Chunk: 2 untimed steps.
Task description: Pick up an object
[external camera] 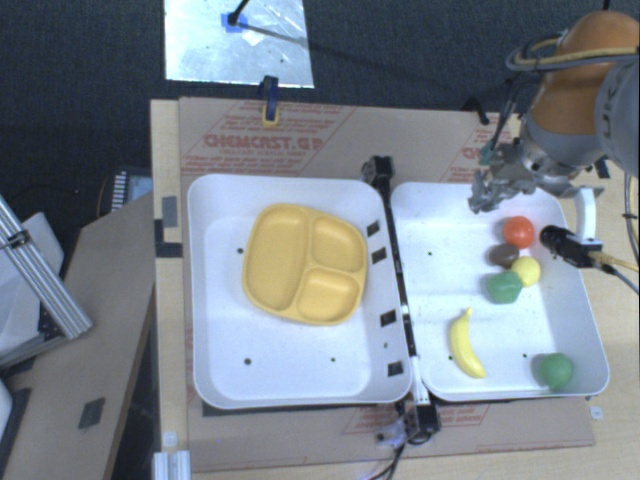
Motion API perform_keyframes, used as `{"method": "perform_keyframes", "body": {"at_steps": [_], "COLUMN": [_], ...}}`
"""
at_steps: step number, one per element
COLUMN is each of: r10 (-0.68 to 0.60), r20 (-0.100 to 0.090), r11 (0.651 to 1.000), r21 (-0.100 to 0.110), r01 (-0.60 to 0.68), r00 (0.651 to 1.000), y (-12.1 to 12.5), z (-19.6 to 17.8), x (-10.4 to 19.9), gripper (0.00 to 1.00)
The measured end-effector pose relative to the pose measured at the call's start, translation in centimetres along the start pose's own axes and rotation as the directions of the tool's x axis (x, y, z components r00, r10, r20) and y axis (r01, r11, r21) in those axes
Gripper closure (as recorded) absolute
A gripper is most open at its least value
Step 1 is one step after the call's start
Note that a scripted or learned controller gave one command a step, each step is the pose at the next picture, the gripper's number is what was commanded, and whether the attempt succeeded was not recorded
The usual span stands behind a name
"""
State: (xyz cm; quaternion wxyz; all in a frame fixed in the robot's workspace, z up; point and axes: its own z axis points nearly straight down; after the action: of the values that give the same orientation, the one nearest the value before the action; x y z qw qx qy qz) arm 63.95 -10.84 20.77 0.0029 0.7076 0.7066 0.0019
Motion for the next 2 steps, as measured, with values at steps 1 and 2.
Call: {"method": "perform_keyframes", "body": {"at_steps": [1,2], "r10": [-0.002,-0.006], "r20": [0.000,-0.001], "r11": [1.000,1.000], "r21": [-0.001,0.003], "r01": [0.002,0.006], "r00": [1.000,1.000], "y": [0.5,0.6], "z": [-6.0,-7.1], "x": [-0.8,-0.8], "gripper": [1.00,1.00]}}
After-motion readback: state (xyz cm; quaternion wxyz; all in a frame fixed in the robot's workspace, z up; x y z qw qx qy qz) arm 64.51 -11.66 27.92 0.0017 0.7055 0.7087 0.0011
